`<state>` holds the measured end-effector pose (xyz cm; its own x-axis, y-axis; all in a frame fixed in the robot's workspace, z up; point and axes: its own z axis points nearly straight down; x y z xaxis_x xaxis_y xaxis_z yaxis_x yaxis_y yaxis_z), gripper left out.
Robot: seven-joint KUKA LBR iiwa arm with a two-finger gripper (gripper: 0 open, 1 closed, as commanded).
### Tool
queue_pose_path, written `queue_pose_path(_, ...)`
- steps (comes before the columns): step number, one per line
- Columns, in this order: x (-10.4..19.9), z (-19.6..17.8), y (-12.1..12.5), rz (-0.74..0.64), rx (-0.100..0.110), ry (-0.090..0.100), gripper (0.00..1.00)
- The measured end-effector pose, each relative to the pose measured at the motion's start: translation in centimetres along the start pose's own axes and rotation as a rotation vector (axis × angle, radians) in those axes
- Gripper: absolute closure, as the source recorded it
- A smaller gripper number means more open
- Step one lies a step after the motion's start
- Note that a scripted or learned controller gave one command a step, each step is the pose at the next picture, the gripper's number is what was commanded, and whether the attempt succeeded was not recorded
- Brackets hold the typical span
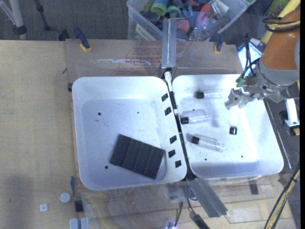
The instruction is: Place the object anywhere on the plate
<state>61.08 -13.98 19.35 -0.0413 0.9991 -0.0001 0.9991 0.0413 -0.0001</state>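
Observation:
A dark grey ribbed rectangular plate (pixel 137 156) lies tilted in the front part of the left bin (pixel 95 99). Several clear tubes with black caps lie in the right bin (pixel 267 151): one at the back (pixel 208 94), one near the divider (pixel 193 118) and one toward the front (pixel 207 141). A further tube with a black cap (pixel 233 129) sits just below my gripper (pixel 235 100), which hangs over the right bin's back right. Whether this tube is in the gripper or resting on the bin floor is unclear.
A raised divider (pixel 174 128) with black tabs separates the two bins. A clear tub of colourful toys (pixel 190 8) stands behind the bench. Cables (pixel 248 61) run beside the arm at the right. Small loose parts lie on the bench at the front left (pixel 64 197).

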Motion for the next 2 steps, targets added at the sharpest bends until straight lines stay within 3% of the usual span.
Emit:
queue_pose_path(1, 8.4, -1.0, 3.4, 0.066, -0.001, 0.000, 1.00)
queue_pose_path(2, 16.3, 0.9, 5.7, 0.187, -0.001, 0.000, 1.00)
